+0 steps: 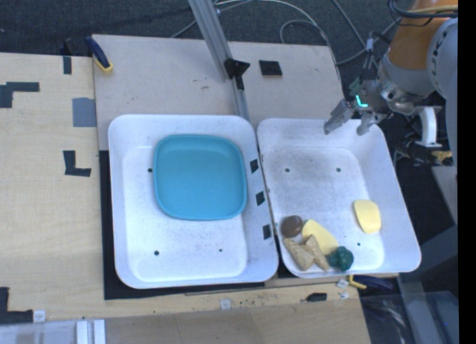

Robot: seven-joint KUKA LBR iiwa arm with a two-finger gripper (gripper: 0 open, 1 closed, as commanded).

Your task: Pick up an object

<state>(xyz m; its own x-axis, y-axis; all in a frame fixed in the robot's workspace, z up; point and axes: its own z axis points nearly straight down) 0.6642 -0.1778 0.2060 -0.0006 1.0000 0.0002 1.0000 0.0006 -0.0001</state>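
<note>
Robot arm poised over the right bin's far edge.
Its fingers (349,121) are apart and empty; the yellow block (367,215) lies well apart, toward the near right corner.

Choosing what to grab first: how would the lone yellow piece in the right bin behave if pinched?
The yellow piece looks small and rounded, so probably light. Its smooth look suggests it may slip. It lies apart from the clutter, so a push would likely slide it freely.

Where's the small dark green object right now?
The dark green object sits in the right bin's near corner, beside the tan pieces.
</note>
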